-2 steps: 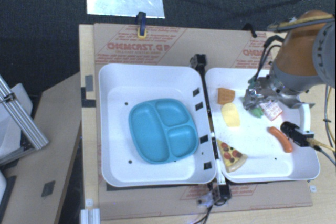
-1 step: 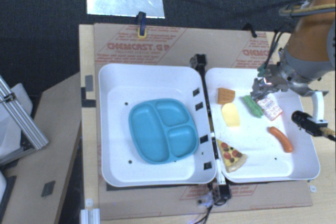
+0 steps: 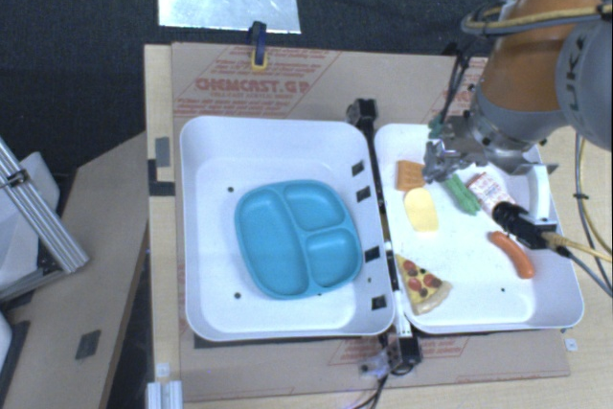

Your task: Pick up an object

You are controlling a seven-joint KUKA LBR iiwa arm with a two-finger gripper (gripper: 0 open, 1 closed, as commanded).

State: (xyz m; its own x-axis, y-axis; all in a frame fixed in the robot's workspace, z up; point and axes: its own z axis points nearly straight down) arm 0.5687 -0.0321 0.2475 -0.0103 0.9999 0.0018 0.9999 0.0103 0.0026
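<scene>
The two-finger metal gripper hangs low over the upper left part of the right shallow white bin; whether its jaws are spread or pressed together cannot be told, because the wrist hides them from above. Just left of and below the gripper tip lies a small flat orange block, close to the bin's left wall. Below that block lies a pale yellow, rounded-rectangular block, its long axis running roughly from the far to the near side of the bin. To the gripper's right, a green elongated piece and a white packet with red print lie slanted, each with its long axis running from upper left to lower right. An orange-red toy sausage lies on the same slant, near the right wall. A toy pizza slice rests in the near left corner, its tip towards the upper left. Bare floor remains in the near right part of this bin. The left shallow white bin holds a light blue, three-compartment plastic tray.
</scene>
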